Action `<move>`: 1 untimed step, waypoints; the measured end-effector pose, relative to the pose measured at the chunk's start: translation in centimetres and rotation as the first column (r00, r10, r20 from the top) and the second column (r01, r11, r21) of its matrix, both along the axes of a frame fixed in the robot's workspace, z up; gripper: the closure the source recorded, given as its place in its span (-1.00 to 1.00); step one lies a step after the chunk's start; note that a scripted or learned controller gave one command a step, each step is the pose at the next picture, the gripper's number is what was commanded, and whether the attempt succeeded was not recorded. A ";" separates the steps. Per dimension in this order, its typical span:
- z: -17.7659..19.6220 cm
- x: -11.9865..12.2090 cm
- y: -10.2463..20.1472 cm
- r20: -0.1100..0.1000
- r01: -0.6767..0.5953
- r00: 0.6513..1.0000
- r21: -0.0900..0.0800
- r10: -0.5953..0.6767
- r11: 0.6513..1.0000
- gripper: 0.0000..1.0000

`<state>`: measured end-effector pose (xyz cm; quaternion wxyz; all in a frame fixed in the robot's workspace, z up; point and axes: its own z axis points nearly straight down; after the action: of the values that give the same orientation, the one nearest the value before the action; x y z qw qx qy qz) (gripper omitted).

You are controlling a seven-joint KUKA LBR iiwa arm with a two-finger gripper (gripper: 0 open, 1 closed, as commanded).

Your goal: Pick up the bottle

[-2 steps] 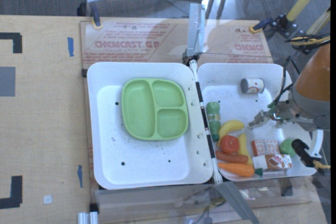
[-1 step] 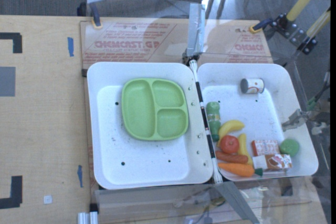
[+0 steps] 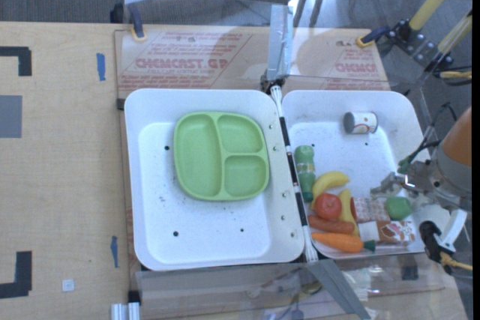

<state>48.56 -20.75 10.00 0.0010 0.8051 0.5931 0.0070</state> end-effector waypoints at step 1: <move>1.0 0.0 -0.3 0.003 0.003 1.000 -0.008 -0.003 1.000 1.00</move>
<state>48.57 -21.02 10.99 0.0051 0.8060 0.5919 0.0059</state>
